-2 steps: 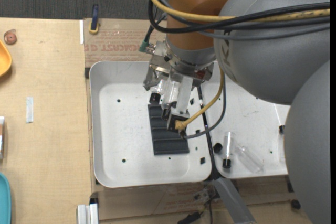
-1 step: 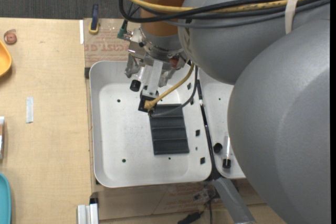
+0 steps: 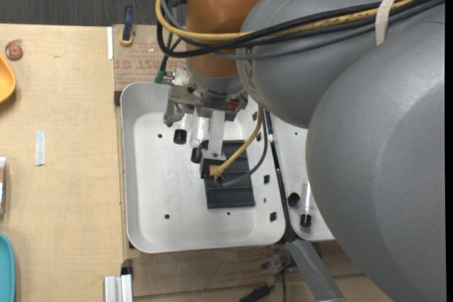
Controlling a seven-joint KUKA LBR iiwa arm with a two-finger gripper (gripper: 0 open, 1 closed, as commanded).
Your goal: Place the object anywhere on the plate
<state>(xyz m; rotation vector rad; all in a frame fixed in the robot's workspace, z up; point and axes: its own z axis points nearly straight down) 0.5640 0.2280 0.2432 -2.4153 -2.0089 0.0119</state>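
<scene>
A dark grey, ribbed rectangular object (image 3: 231, 189) lies flat near the middle of the left white bin (image 3: 145, 173). My gripper (image 3: 207, 146) hangs low over the bin, right at the object's far end, with a yellow cable looping beside it. The wrist and cable hide where the gripper meets the object, so I cannot tell whether it touches or holds it. The orange band and the big grey arm cover the upper middle and the right of the view.
The right bin (image 3: 301, 152) is mostly hidden under the arm. On the wooden bench to the left are an orange item (image 3: 4, 81), a teal item (image 3: 4, 266), a small white strip (image 3: 39, 148) and a pinkish disc (image 3: 13, 49). A blue clamp (image 3: 127, 23) sits behind the bin.
</scene>
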